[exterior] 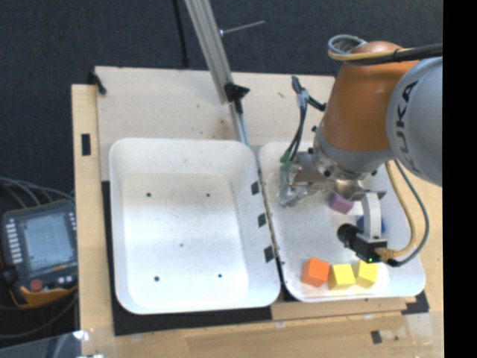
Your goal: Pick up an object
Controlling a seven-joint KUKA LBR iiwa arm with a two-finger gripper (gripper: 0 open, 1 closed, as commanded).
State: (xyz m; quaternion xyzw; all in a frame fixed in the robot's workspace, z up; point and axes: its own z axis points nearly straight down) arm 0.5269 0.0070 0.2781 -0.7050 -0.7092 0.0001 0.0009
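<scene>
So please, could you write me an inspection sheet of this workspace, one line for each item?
Surface: wooden bench bearing left bin and right bin, side by side.
Job's things: orange cube and two yellow cubes in a row at the right bin's near edge; purple block under the arm.
Clutter: nothing seen.
Grippers: gripper low over the right bin; jaws unclear.
Cables: green and yellow cables along the arm.
Surroundings: teach pendant, metal pole, dark carpet.
</scene>
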